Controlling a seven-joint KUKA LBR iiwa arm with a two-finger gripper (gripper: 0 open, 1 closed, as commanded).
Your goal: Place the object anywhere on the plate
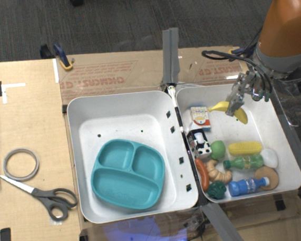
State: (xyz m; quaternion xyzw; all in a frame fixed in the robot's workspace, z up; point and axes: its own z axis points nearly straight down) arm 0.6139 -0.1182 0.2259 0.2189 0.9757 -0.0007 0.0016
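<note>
Left bin [79, 150]: one teal divided plate [128, 173], lying flat. Right bin [278, 131]: claw [237, 102] gripping a yellow banana [231, 109] between its fingers, raised over the back part; corn cob [244, 148], green bottle [244, 162], blue bottle [248, 186], small carton [200, 116]. Desk [23, 119], left: scissors [44, 195], tape roll [21, 163].

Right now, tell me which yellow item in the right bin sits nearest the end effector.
The banana, right at the end effector near the bin's back. The other yellow item, the corn cob, lies further forward among the other toys.
</note>
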